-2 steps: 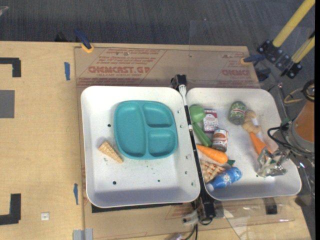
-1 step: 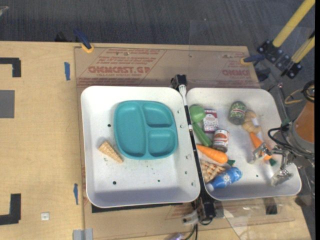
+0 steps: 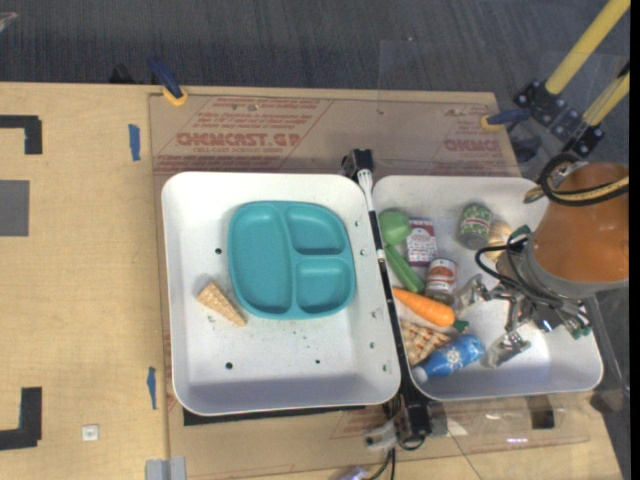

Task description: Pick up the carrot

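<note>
The carrot (image 3: 424, 308) is orange with a green stub at its right end. It lies slanted in the left half of the right bin (image 3: 565, 378), over a waffle-patterned piece (image 3: 420, 343). My gripper (image 3: 505, 320) hangs low over the right part of that bin, below the arm's orange band (image 3: 590, 233). It is to the right of the carrot and a short gap apart from it. Nothing shows in its grasp.
Around the carrot lie a green vegetable (image 3: 397, 243), a small carton (image 3: 421, 241), a small can (image 3: 440, 276), a round can (image 3: 477, 224) and a blue bottle (image 3: 450, 356). The left bin (image 3: 200, 368) holds a teal divided plate (image 3: 292, 258) and a cone-shaped wafer (image 3: 221, 303).
</note>
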`<state>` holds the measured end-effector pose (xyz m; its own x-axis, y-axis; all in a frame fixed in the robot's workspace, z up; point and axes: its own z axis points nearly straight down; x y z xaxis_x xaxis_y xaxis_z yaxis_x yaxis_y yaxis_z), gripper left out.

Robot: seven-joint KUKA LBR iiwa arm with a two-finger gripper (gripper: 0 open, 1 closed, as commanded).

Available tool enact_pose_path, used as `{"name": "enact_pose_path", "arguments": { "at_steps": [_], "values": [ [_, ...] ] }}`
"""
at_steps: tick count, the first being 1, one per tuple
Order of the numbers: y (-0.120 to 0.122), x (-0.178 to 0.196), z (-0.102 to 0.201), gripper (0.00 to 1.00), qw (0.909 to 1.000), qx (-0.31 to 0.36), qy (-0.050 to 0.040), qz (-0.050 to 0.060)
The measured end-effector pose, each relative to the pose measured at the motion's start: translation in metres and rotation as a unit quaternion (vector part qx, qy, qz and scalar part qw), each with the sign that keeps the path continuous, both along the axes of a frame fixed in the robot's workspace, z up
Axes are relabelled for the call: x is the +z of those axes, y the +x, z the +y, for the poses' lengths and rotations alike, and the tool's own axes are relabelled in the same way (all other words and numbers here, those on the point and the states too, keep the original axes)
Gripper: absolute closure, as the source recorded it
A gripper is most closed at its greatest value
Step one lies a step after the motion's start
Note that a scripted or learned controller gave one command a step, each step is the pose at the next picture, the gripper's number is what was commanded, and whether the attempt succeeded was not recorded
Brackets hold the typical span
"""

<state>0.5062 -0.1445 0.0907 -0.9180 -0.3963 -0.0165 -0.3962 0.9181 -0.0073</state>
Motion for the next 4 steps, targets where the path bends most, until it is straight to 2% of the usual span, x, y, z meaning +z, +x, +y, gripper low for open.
{"name": "enact_pose_path", "arguments": {
  "at_steps": [1,2,3,4],
  "values": [
    [-0.006,0.001,0.052,0.00,1.0000,0.008,-0.0013,-0.001],
    [0.070,0.098,0.096,0.00,0.9983,-0.058,0.0021,0.002],
    [0.020,0.095,0.132,0.00,0.9917,-0.128,0.0027,0.007],
    [0.020,0.095,0.131,0.00,0.9917,-0.129,0.0024,0.007]
  ]
}}
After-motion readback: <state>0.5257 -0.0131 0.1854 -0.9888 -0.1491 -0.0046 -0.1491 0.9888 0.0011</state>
